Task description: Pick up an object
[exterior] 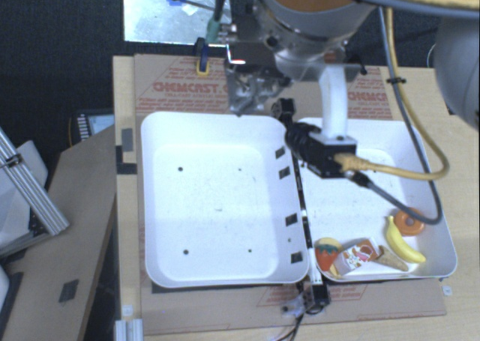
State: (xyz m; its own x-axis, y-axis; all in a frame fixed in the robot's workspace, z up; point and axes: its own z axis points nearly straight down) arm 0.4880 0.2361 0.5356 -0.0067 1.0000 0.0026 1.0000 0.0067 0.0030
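Observation:
Several small objects lie along the near edge of the right bin: a yellow banana, an orange round piece beside it, a red-and-white packet, an orange-red fruit and a tan cone. My gripper hangs under the big grey and orange wrist, over the far rim of the left bin, near the divide between the bins. It is well away from all the objects. Nothing is visibly held.
A black box with a yellow cable hangs off the arm over the far left part of the right bin. Brown cardboard lies under the bins. An aluminium frame stands at the left.

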